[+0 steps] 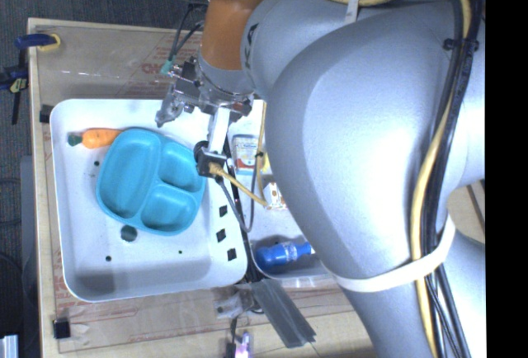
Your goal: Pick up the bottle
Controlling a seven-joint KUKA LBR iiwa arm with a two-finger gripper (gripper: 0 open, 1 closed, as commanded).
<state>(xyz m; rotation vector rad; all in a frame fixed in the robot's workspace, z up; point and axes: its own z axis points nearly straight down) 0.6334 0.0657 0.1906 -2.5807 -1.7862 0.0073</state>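
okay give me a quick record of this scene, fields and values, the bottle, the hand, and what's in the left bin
bottle: blue bottle lying on its side in the right bin, largely hidden by the arm
hand: hand over the upper edge of the left bin, apart from the bottle
left bin contents: blue divided tray, toy carrot beside its upper left
task state: bottle not yet grasped

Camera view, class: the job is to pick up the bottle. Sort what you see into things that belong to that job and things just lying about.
Belongs to the job:
- blue bottle, in the right bin
- pincer, over the left bin

Just lying about:
- blue divided plate
- carrot
- left bin
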